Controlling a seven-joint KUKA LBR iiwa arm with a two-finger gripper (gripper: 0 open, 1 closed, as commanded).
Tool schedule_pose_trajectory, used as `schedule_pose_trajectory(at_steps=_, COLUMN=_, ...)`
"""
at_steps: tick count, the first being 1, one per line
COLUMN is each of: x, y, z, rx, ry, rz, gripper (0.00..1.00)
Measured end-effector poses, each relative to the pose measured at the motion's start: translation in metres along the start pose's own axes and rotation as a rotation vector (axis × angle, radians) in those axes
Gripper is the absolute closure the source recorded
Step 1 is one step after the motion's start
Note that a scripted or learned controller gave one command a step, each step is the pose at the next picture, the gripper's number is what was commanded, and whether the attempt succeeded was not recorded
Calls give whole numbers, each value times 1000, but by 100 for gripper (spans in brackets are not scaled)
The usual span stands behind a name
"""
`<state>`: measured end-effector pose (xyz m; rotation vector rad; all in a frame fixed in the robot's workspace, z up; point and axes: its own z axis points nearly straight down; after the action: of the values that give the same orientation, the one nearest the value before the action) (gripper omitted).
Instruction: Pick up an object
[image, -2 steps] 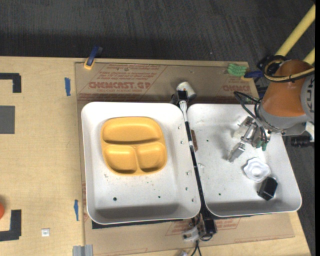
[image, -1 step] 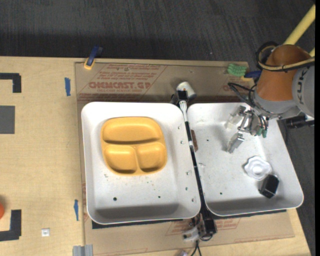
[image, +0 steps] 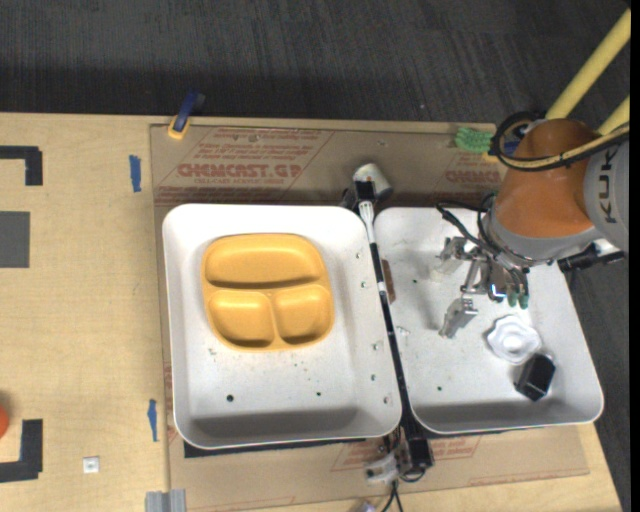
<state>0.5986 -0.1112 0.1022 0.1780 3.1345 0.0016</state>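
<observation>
End effector over right bin, fingers spread, holding nothing, small black block, clear white cup

Red "CHEMCAST" lettering with further unclear characters on the brown cardboard sheet along the tabletop's far edge, partly hidden red print further right, letters "KU" on the arm

Even overhead light, bright on the white bins with soft shadows; the picture is slightly soft and grainy.
</observation>
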Motion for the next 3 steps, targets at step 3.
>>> schedule_pose_trajectory(at_steps=3, x=63, y=-54, z=-13, rx=-1, ry=1, rz=-565, gripper=0)
